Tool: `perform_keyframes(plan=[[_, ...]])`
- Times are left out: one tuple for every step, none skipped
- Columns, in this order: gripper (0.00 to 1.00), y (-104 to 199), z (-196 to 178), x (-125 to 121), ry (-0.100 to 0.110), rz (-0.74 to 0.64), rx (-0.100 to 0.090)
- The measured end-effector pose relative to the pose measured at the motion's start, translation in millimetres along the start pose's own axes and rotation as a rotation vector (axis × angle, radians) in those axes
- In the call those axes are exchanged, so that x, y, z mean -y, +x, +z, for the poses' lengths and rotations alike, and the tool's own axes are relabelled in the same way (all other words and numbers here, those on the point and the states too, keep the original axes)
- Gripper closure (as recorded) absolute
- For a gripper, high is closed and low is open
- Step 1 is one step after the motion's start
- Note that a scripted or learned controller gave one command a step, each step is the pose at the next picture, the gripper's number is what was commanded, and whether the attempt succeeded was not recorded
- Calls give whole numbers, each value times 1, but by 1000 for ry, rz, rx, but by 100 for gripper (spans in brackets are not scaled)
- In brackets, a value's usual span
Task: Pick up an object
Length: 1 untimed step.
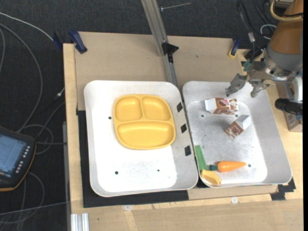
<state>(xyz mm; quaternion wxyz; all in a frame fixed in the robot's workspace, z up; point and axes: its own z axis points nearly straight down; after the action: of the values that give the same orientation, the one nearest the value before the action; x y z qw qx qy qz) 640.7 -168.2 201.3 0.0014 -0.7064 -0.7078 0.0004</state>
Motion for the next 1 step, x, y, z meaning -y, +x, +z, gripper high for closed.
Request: perform_keyframes(plan=[[0, 0, 0, 0, 0, 0, 1]])
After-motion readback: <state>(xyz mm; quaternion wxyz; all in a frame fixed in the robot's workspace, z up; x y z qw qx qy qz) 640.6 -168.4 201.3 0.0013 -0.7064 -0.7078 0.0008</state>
